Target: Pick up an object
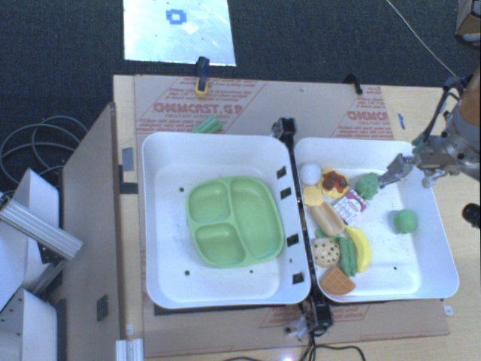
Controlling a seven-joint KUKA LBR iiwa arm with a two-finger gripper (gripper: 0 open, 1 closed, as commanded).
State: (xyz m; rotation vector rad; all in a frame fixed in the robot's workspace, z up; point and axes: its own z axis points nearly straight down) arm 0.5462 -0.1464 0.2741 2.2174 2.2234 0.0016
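A: Where's the gripper (pixel 392 173)?

B: Over the right bin (pixel 432 273), toward its 1 o'clock corner, reaching in from 3 o'clock. Its tip sits just beside the green broccoli piece (pixel 367 184); I cannot tell whether it touches it.

A: Is it clamped on anything?

B: I cannot tell. Nothing is visibly held by it.

A: What could it pick up?

B: A heap along the right bin's 9 o'clock wall: a white ball (pixel 310 174) at the top, a red and yellow piece (pixel 334 180) beside it, a hot dog bun (pixel 327 218) below, then a cookie (pixel 325 252), a banana (pixel 359 247) and a waffle (pixel 337 281) near 7 o'clock. A green ball (pixel 406 220) lies apart, at about 3 o'clock of the bin's centre.

A: And the left bin (pixel 169 277)?

B: It holds a green divided tray (pixel 233 220), lying flat near the middle.
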